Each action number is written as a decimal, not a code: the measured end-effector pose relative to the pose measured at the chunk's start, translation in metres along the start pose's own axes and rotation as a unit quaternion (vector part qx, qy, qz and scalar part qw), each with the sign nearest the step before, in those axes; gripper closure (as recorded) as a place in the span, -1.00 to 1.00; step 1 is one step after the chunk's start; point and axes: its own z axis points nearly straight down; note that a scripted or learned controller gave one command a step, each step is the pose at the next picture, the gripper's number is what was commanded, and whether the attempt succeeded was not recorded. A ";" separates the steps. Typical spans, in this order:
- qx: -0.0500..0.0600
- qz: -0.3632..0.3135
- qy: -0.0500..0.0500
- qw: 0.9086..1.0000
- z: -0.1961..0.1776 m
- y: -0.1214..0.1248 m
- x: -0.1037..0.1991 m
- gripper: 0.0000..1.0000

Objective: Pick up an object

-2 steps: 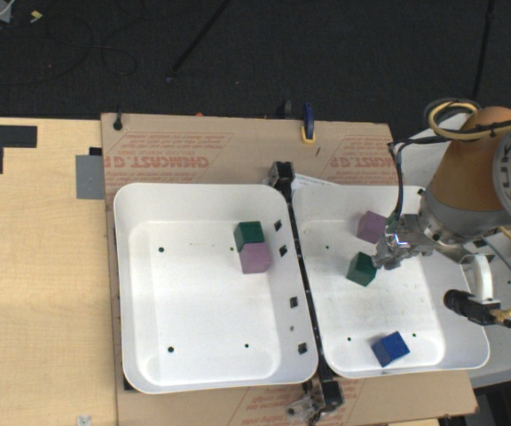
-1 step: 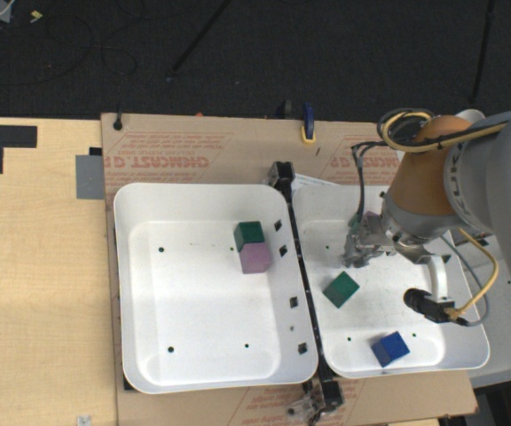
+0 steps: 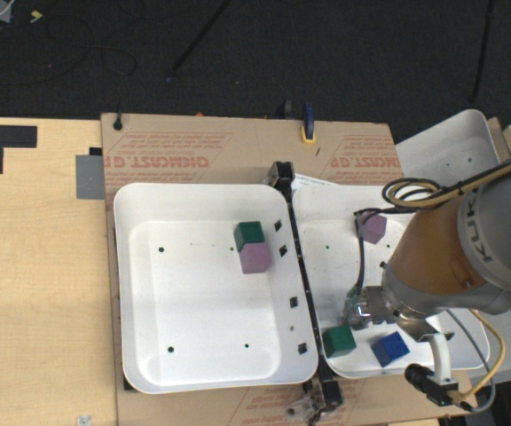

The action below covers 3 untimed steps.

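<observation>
Desk [image 3: 34, 264] carries two bins. Left bin [image 3: 149, 353]: green cube [image 3: 249, 232] touching purple cube [image 3: 255, 257], mid-right. Right bin [image 3: 326, 204]: arm over it, hand [image 3: 359, 311] low, grip state cannot be told; green cube [image 3: 339, 341] just beside hand, blue cube [image 3: 389, 349] near-right, purple cube [image 3: 373, 228] far.

Left bin [image 3: 140, 282]: floor open except green cube [image 3: 249, 233] touching purple cube [image 3: 255, 257], upper right. Right bin [image 3: 326, 229]: arm [image 3: 446, 256] covers the right; three cubes [image 3: 339, 341] crowd it.

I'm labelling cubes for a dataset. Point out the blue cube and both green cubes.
blue cube [image 3: 389, 349], camera view, top face.
green cube in right bin [image 3: 339, 341], camera view, top face.
green cube in left bin [image 3: 248, 232], camera view, top face.
</observation>
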 end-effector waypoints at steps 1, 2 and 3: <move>-0.006 -0.002 -0.002 1.000 -0.056 0.066 -0.013 1.00; -0.008 -0.005 -0.001 1.000 -0.105 0.168 0.035 1.00; -0.002 -0.004 0.000 1.000 -0.101 0.162 0.107 1.00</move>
